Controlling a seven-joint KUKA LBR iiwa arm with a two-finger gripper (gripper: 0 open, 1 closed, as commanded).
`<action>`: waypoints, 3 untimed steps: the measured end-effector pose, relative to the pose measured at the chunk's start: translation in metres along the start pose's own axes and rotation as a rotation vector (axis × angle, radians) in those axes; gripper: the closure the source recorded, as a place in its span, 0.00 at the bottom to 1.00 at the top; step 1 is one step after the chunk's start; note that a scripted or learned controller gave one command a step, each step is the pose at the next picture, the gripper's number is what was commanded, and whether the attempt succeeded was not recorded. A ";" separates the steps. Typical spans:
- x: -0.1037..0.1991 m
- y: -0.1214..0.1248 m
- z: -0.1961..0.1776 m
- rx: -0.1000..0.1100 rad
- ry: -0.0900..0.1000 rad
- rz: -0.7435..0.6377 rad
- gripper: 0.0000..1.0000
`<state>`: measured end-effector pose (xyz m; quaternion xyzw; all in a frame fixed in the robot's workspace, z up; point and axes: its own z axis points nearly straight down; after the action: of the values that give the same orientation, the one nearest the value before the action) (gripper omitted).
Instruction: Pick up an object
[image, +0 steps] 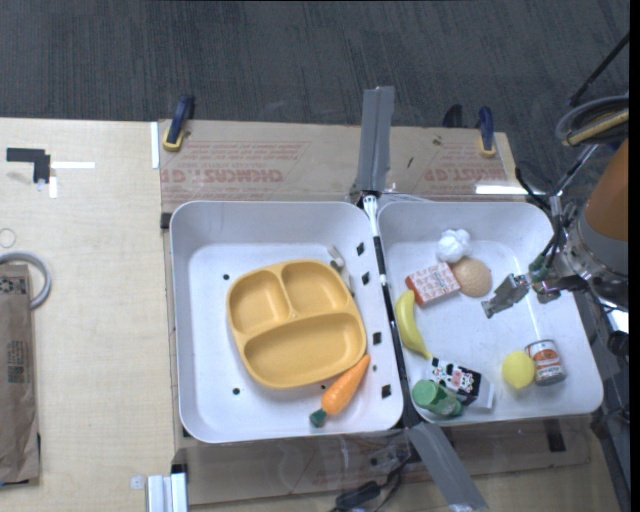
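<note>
Nearest in the right bin (590, 400) lie a lemon (517, 369) and a small can (545, 362), side by side by the near right corner. Just beyond them, slightly left, hangs the gripper (503, 297); whether its fingers are open or closed I cannot tell. A likely target, the brown roll (472, 276), sits just left of it and a little farther off. The arm (600, 235) reaches in from the right, wrist angled left and down over the bin's middle.
</note>
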<state>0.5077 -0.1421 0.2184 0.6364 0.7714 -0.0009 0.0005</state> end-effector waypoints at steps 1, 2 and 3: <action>-0.047 -0.007 -0.028 0.000 0.000 0.071 0.00; 0.017 -0.008 0.045 0.002 0.002 0.000 0.00; -0.036 0.029 0.026 0.001 0.001 -0.038 0.00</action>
<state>0.5434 -0.1717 0.1927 0.6215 0.7834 -0.0010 -0.0001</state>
